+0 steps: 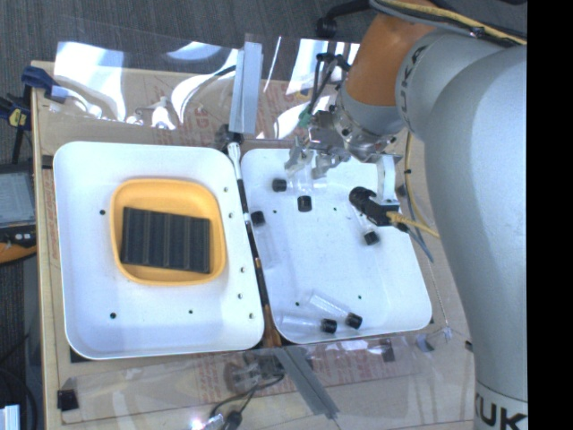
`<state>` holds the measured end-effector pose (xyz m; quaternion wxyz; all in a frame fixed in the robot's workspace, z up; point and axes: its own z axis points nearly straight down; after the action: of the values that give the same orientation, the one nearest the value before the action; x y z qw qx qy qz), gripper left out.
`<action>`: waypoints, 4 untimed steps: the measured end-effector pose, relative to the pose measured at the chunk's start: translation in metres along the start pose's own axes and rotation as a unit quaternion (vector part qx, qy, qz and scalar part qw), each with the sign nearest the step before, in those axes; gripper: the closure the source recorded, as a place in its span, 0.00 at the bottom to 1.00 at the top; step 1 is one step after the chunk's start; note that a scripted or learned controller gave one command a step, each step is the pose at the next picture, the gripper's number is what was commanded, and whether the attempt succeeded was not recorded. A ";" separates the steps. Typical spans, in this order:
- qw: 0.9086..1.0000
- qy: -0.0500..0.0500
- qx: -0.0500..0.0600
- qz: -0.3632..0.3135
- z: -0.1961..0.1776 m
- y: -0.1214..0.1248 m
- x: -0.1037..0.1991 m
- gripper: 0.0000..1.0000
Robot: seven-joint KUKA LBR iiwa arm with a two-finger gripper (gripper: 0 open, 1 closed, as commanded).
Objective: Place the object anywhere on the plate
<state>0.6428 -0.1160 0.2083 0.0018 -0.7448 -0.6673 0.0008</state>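
Note:
The yellow plate (166,197) lies in the left white bin (89,312) and carries a dark ridged rectangle (166,240) at its middle. Several small clear pieces with black caps are scattered in the right white bin (394,285): one (279,184) and another (304,203) near the far side, one (257,217) by the left wall, one (370,236) toward the right, and two (340,322) at the near edge. My gripper (309,162) hangs over the far part of the right bin, just above the two far pieces. Nothing is visibly held in it.
The grey arm (466,150) with its orange band (385,47) covers the right side of the right bin. A black fitting with a yellow cable (367,202) sits below the wrist. A raised divider (246,240) separates the bins. Clear panels and a metal post (244,83) stand behind.

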 end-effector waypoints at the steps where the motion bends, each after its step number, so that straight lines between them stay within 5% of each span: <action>1: 0.991 0.000 0.002 -0.136 0.019 -0.040 0.042 1.00; 2: 0.991 0.000 0.002 -0.136 0.019 -0.040 0.042 0.00; 3: 0.988 -0.001 -0.002 -0.155 -0.017 0.005 0.004 0.00; 4: 0.985 -0.001 0.001 -0.171 0.004 -0.054 0.075 0.00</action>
<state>0.5974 -0.0355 0.2048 0.0020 -0.6199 -0.7847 0.0016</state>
